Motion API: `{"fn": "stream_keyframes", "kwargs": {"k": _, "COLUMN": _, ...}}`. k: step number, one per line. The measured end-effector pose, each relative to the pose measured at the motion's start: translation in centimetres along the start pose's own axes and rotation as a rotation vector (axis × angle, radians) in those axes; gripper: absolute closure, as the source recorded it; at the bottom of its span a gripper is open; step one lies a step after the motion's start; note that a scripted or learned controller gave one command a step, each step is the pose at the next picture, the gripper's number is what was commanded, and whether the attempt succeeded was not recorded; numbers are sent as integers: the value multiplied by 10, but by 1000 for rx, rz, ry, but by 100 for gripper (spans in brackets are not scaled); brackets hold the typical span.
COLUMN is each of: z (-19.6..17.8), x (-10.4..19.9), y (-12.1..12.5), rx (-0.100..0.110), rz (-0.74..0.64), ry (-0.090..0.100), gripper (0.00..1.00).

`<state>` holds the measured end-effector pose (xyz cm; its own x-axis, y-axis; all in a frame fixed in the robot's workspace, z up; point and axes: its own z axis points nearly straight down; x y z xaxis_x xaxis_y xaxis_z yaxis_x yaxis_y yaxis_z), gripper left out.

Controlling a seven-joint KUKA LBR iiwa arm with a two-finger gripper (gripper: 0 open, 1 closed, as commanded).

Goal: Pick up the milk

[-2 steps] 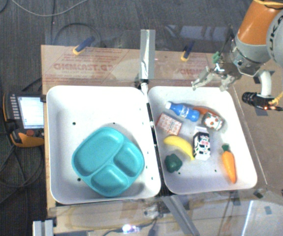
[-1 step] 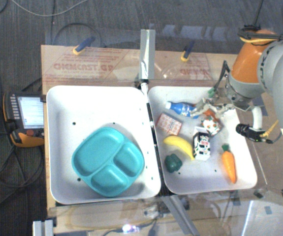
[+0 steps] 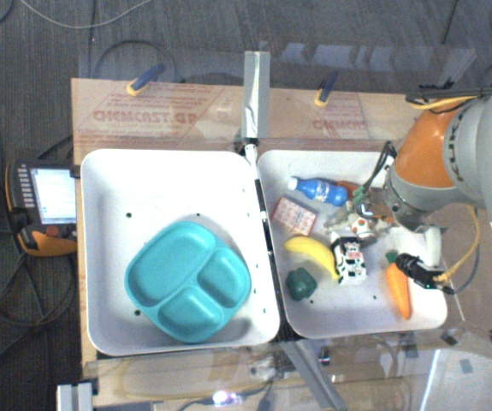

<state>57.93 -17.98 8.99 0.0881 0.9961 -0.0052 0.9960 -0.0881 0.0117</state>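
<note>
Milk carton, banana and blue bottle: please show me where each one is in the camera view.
milk carton point(image 3: 349, 259), camera view, on its black-and-white patterned side.
banana point(image 3: 311, 253), camera view, on the middle of its yellow body.
blue bottle point(image 3: 323, 192), camera view, on its blue body.

Two white bins sit side by side on the bench. The left bin point(image 3: 109, 187) holds a blue-green plate point(image 3: 188, 281) with three parts, near its front edge. The right bin point(image 3: 348, 319) holds a blue bottle point(image 3: 318, 190) by its back edge, a pink packet point(image 3: 294, 217), a yellow banana point(image 3: 311, 253), a dark green thing point(image 3: 300, 283), and an orange carrot point(image 3: 397, 291) near the right edge. A small black and white carton point(image 3: 349, 259), maybe the milk, stands in the middle. The gripper point(image 3: 358, 215) hangs just above it.
</note>
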Motion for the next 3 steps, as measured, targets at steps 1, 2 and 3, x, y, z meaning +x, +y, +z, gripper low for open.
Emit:
{"fn": "stream_keyframes", "kwargs": {"k": 1, "z": -11, "x": 0, "y": 1, "rx": -2, "rz": -1, "ry": 2, "gripper": 100}}
{"fn": "stream_keyframes", "kwargs": {"k": 2, "z": -11, "x": 0, "y": 1, "rx": -2, "rz": -1, "ry": 2, "gripper": 0}}
{"fn": "stream_keyframes", "kwargs": {"k": 3, "z": -1, "x": 36, "y": -54, "rx": -4, "rz": -265, "ry": -1, "gripper": 0}}
